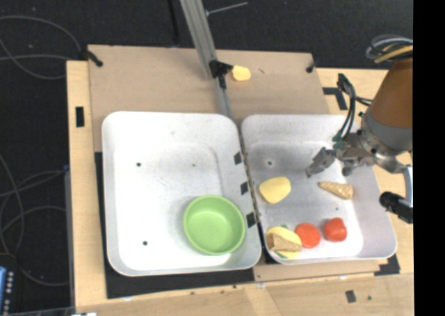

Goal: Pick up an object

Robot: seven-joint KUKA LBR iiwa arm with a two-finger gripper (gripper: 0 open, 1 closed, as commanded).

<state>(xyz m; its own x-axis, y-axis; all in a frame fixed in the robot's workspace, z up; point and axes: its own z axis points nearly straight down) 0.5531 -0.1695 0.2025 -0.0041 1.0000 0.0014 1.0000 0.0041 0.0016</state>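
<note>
I see several candidates in the right bin (368, 238), lower right of the frame: a yellow lump (274, 189) mid-bin, a tan cone (336, 188) to its right, two red pieces (321, 232) and a yellow-tan item (284, 241) along the bottom edge. My gripper (334, 160) hovers just above the cone, fingers spread, holding nothing. A green bowl (214, 223) sits in the left bin (139, 147).

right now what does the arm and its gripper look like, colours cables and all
The arm has a broad orange band above a grey wrist section. Black cables loop along its left side, and a bundle of light and yellow cables shows above the orange part. The gripper is dark grey metal with angular parts. A black stub sticks out lower down. No markings are legible.
</note>
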